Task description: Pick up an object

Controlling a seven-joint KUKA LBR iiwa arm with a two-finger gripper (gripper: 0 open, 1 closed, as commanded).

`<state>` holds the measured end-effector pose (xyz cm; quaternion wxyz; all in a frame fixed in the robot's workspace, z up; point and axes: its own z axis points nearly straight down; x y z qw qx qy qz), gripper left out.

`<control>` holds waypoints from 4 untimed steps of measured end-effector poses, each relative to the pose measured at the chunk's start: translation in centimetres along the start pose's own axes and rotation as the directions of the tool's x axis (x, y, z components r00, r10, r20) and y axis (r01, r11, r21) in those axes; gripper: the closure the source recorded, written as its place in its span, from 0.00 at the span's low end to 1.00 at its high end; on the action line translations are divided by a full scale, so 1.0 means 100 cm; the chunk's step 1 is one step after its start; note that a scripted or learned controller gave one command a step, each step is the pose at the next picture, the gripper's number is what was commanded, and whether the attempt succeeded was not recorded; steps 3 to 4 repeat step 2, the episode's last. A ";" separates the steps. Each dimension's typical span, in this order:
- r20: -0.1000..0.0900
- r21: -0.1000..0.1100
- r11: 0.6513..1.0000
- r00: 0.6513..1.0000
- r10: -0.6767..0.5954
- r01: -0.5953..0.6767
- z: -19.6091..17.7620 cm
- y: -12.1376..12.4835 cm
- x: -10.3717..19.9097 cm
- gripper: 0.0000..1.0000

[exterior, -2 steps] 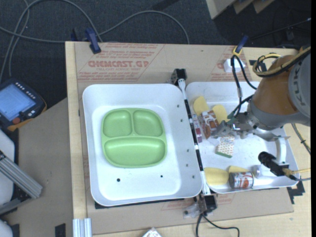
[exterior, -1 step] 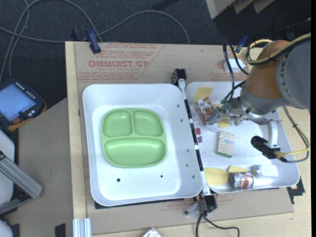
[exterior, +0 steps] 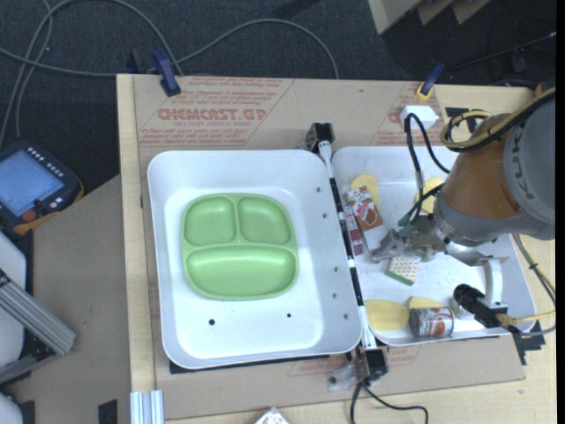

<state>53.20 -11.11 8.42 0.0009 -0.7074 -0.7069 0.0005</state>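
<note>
Clutter sits wholly in the right-hand bin (exterior: 393,168), which explains why the arm has reached in there and not over the left-hand bin (exterior: 229,327), where a green divided plate (exterior: 238,246) lies alone and flat in the middle, too broad and low to be an easy target. Gripper (exterior: 399,247) hangs low over the middle of the cluttered bin, angled toward the edge shared with the other bin. Cannot tell whether it is spread or pressed together, and nothing can be seen held in it. Just below its tip lies a small checked, green-edged packet (exterior: 403,270), lying flat on the bin floor. This looks the likeliest thing to be picked, being closest and free of neighbours. A red-and-white wrapper (exterior: 360,215) lies along the shared edge, with a yellow piece (exterior: 365,186) just beyond it toward the far edge; pressed to the wall, the wrapper would be awkward to straddle. Along the near edge, a second yellow piece (exterior: 386,312) rests by the corner with a can (exterior: 433,322) on its side just beside it; the can would likely roll if nudged. Pick not yet achieved, by my reading.
</note>
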 end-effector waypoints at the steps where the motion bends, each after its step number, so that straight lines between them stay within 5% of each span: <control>1: 0.000 -0.002 1.000 1.000 0.000 0.000 -0.010 0.000 0.000 1.00; 2: 0.000 -0.003 1.000 1.000 -0.002 0.002 -0.101 0.036 0.073 1.00; 4: 0.000 -0.003 1.000 1.000 -0.002 0.002 -0.101 0.036 0.073 1.00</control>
